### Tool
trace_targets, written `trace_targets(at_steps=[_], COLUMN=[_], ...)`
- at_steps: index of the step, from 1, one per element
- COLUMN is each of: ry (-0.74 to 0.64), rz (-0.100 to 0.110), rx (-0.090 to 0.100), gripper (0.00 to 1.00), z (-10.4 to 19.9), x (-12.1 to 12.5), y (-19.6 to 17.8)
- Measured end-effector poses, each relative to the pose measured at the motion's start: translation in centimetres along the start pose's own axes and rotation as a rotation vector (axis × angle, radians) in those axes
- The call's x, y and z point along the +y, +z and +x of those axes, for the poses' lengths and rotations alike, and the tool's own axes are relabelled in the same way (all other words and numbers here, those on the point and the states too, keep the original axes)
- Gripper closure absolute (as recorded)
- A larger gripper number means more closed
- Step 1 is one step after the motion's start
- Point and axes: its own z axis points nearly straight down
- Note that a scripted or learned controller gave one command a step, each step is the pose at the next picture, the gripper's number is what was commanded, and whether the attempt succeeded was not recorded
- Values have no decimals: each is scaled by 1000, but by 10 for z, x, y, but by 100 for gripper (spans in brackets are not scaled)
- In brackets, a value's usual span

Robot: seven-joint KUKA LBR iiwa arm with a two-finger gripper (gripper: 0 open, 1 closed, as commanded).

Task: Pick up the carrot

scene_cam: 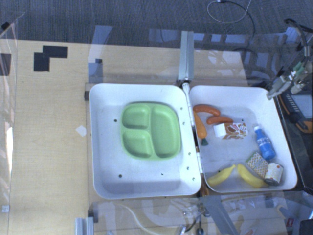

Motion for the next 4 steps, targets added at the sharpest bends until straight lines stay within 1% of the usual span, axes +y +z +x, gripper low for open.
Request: trace_targets(at_steps=[1, 2, 3, 4], ry=[58, 193, 147, 146], rz=[4, 4, 5, 2], rx=[3, 3, 4, 3], gripper=[0, 0, 0, 100], z=[21, 72, 116, 116], x=[49, 21, -1, 1], y=[73, 43, 177, 167])
